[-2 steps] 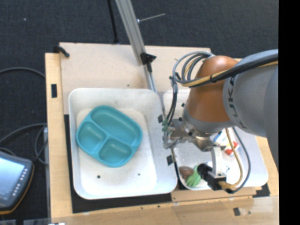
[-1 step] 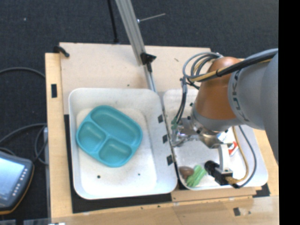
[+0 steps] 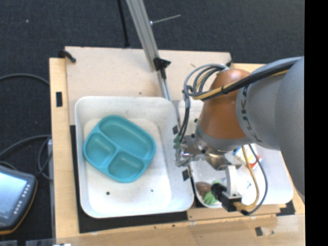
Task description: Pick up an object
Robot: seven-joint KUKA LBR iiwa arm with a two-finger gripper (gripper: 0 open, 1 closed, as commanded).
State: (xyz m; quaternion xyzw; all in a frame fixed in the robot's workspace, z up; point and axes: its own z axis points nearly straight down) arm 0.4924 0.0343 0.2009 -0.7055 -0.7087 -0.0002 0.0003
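Teal divided plate (image 3: 119, 147) inside white bin (image 3: 148, 191)

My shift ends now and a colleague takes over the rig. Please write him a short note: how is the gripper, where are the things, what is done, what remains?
Gripper: low over the right shallow white bin, mostly covered by the wrist. Whether it is open or shut cannot be told, and no object is seen in it.
Things: the teal plastic plate with three compartments lies flat in the left shallow white bin. A small brown and green item lies in the right bin's near left corner, close to the gripper.
Done: no pick visible yet.
Left: grasp one object and lift it.
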